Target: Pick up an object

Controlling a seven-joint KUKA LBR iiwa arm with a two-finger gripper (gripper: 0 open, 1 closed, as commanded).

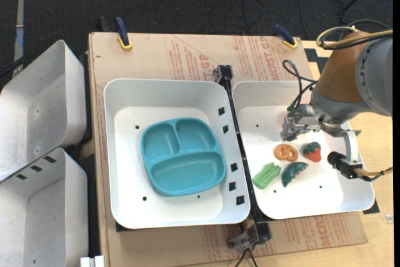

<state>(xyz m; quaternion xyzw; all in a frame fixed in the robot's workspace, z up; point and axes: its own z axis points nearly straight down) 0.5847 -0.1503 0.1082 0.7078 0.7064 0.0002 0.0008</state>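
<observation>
I count two shallow white plastic bins on the bench: the left bin [119,134] and the right bin [350,197]. In the left one lies one teal three-compartment plastic plate [182,156]. In the right one I count four small toy foods: one orange pretzel [285,152], one red strawberry [312,151] at its three o'clock, one light green ridged piece [267,176] and one dark green wedge [293,172].
</observation>
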